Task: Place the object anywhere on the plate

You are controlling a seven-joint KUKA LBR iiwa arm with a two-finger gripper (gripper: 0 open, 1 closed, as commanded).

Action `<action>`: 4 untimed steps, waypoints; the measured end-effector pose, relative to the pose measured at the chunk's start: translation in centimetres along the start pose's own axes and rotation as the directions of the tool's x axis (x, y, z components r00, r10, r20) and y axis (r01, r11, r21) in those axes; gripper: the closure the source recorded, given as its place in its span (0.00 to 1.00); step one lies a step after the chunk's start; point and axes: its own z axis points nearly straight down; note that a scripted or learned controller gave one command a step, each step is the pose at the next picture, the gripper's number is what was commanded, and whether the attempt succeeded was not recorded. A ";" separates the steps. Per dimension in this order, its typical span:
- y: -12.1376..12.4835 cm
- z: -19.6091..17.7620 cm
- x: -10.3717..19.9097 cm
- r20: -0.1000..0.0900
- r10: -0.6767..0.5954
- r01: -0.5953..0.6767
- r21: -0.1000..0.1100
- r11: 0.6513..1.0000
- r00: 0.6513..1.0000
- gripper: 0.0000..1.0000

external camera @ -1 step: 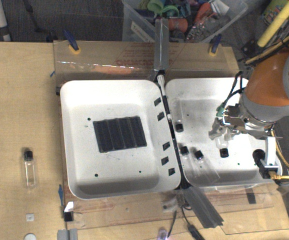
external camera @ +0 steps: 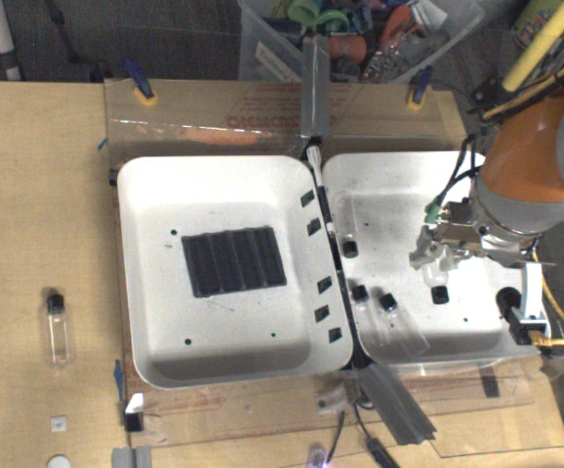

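Two shallow white bins sat side by side on a pale wooden bench (external camera: 28, 183), their plastic walls smooth and round-cornered. The left bin (external camera: 145, 193) held one dark rectangular plate (external camera: 234, 261), ribbed into four or so lengthwise strips and lying flat near the bin's middle. The right bin (external camera: 399, 178) held several small dark objects: one (external camera: 348, 249) close to the centre divider, two (external camera: 358, 292) more lower down beside it, the second (external camera: 388, 302) just to its right, and another (external camera: 439, 294) directly below the gripper (external camera: 436, 253). None lay on the plate, which was well apart in the other bin.

The single grey arm, its orange band (external camera: 526, 154) glossy above the wrist, reached in from the right and hung over the right bin. Whether its metal fingers were parted or closed could not be made out, and nothing was visibly between them.

One clear glass vial (external camera: 57, 327) with a dark cap lay on the bench to the left. A translucent tub (external camera: 360, 13) of many-coloured plastic items stood behind the bins.
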 end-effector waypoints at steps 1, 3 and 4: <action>0.0 -0.9 0.0 0.001 0.000 0.000 -0.001 1.000 1.000 1.00; -5.6 1.7 3.1 -0.001 0.062 -0.062 0.004 0.998 0.998 1.00; -1.9 1.7 6.2 0.000 0.142 -0.142 0.001 0.990 0.990 1.00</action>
